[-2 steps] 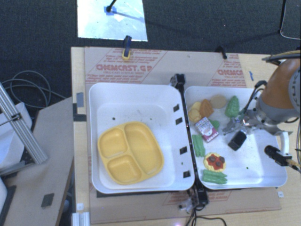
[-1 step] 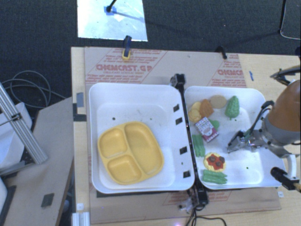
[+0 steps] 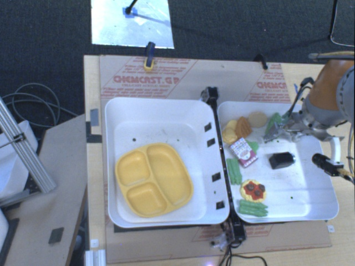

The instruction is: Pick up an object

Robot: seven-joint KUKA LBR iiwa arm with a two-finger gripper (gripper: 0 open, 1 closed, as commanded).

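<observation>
Two white bins side by side on a bench. In the left bin (image 3: 161, 112): a yellow tray (image 3: 152, 179) with three compartments, nothing in them. In the right bin (image 3: 302, 195): a scatter of toy food, mostly along its left wall and far end.

Reaching in from the right over the far right of that bin: the arm (image 3: 330, 101), with the gripper (image 3: 275, 132) low at its tip. Spread or closed: cannot tell, too small and blurred against the arm's own parts.

Touching or just beside the gripper's tip, on its far left side: a green leaf (image 3: 273, 122), probably the likeliest thing to pick, though not seen held. Just nearward of the tip, apart from it: a black block (image 3: 282, 160), long axis running left to right.

Left of the tip, near: a pink carton (image 3: 243, 151), tilted. Past it at the far end: an orange cookie (image 3: 243, 126) and a tan disc (image 3: 257, 118). Well apart, at the near left: a bean (image 3: 234, 170) along the wall, a small pizza (image 3: 253, 190) and a pea pod (image 3: 253, 208).
</observation>
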